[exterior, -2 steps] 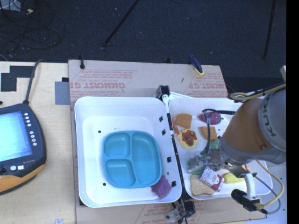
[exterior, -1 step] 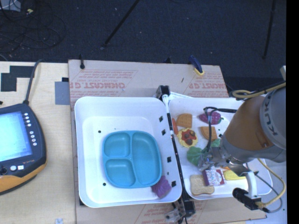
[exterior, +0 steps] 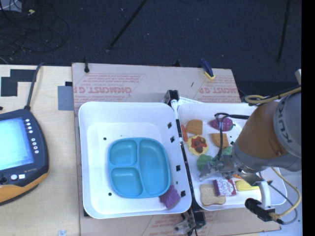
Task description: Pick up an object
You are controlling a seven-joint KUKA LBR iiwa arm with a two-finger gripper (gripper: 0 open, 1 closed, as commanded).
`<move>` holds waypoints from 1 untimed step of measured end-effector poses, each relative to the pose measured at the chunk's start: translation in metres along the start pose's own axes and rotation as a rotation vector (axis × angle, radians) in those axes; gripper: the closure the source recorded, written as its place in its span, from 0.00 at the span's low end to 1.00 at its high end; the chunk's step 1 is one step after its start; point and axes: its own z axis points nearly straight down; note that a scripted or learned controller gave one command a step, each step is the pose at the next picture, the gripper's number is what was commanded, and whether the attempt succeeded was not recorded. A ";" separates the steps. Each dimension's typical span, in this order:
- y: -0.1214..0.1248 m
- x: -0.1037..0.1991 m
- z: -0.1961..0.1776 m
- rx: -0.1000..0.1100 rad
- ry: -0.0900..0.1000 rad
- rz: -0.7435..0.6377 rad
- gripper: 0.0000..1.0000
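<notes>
The right bin (exterior: 186, 113) holds several toy foods: an orange waffle piece (exterior: 194, 127), a purple item (exterior: 222, 123), a round pizza-like piece (exterior: 198, 144), an orange wedge (exterior: 219, 139), a green piece (exterior: 205, 160), a bread slice (exterior: 211, 194), a red-and-white packet (exterior: 225, 186) and a yellow piece (exterior: 245, 185). My gripper (exterior: 215, 168) hangs low over the middle of this bin, right beside the green piece and just above the packet. The arm's grey and orange wrist (exterior: 261, 134) covers the bin's right half.
The left bin (exterior: 93, 132) carries a blue divided plate (exterior: 139, 167) with a purple grape cluster (exterior: 171, 196) at its near right corner. A handheld pendant with a lit screen (exterior: 17, 154) lies on the bench at far left.
</notes>
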 end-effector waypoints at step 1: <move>0.096 -0.011 0.010 -0.006 -0.008 -0.007 0.00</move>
